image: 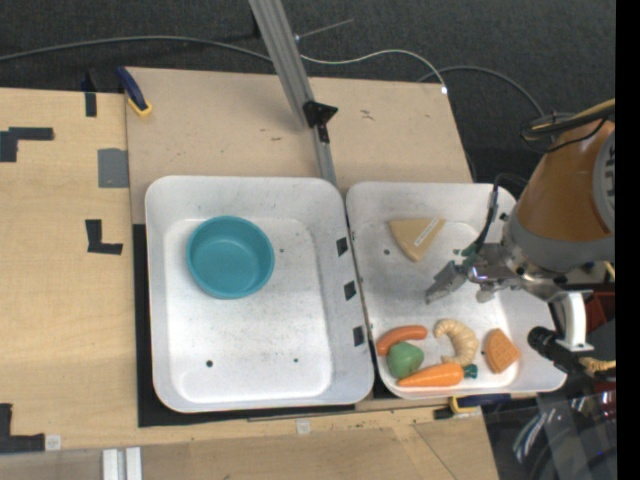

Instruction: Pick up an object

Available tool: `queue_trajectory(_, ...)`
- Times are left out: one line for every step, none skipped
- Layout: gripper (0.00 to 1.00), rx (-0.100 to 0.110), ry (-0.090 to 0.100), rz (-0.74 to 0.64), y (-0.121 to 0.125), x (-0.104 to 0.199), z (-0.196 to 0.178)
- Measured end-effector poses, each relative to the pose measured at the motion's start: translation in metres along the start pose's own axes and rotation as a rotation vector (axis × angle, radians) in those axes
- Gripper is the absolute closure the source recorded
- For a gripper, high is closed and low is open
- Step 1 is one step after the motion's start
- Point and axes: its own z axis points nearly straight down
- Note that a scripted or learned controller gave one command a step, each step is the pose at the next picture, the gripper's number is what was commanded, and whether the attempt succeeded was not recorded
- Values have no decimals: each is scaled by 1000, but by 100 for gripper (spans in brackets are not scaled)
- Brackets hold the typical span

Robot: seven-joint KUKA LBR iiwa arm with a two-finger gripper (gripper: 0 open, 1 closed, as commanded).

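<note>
The gripper (447, 283) hangs open over the middle of the right bin (372, 268), holding nothing. Along that bin's front edge lie a carrot (432, 375), a green pepper (404, 358), a croissant (458, 336) and a bread slice (500, 350) (all untouched).

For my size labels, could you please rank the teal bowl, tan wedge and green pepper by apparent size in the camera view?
1. teal bowl
2. tan wedge
3. green pepper
</note>
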Motion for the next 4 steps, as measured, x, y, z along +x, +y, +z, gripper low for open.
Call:
queue_trajectory(0, 1, 1, -1, -1, 10, 49)
queue_trajectory(100, -2, 1, -2, 0, 10, 36)
queue_trajectory(100, -9, -2, -1, 3, 7, -7)
queue_trajectory(100, -10, -2, -2, 5, 13, -50)
